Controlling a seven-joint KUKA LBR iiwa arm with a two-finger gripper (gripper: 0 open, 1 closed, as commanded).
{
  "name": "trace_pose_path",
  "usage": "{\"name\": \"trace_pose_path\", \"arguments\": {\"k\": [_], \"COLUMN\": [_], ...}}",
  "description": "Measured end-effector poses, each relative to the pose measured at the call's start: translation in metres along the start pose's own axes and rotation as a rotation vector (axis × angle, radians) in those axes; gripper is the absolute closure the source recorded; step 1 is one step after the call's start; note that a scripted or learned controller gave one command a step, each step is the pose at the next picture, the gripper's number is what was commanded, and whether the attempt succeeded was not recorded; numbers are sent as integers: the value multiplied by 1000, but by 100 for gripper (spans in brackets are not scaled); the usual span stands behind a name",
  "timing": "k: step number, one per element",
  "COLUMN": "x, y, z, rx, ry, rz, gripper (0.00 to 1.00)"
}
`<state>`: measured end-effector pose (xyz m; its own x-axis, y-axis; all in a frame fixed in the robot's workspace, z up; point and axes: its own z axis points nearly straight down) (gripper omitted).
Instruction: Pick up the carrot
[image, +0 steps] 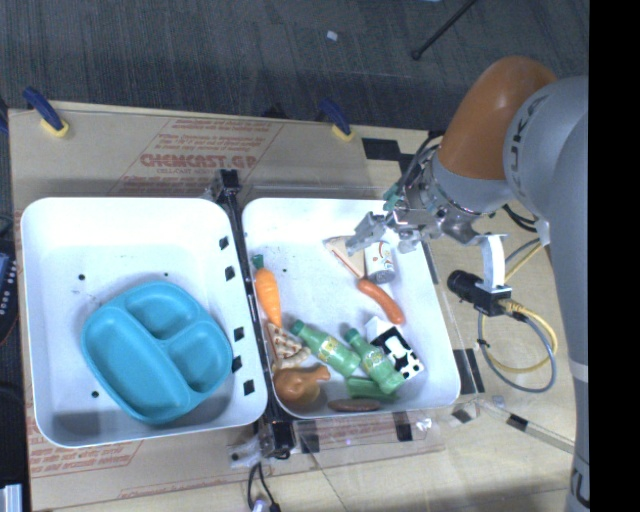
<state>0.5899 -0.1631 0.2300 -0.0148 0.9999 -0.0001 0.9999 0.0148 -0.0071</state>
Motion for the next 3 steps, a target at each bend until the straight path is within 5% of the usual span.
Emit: {"name": "trace_pose_path", "arguments": {"k": [1, 2, 3], "x": [66, 66, 110], "y": [7, 2, 63], "z": [122, 139, 31], "rx": [3, 7, -11], "ry": [1, 4, 7], "rz": [197, 530, 553], "gripper": [0, 0, 0]}}
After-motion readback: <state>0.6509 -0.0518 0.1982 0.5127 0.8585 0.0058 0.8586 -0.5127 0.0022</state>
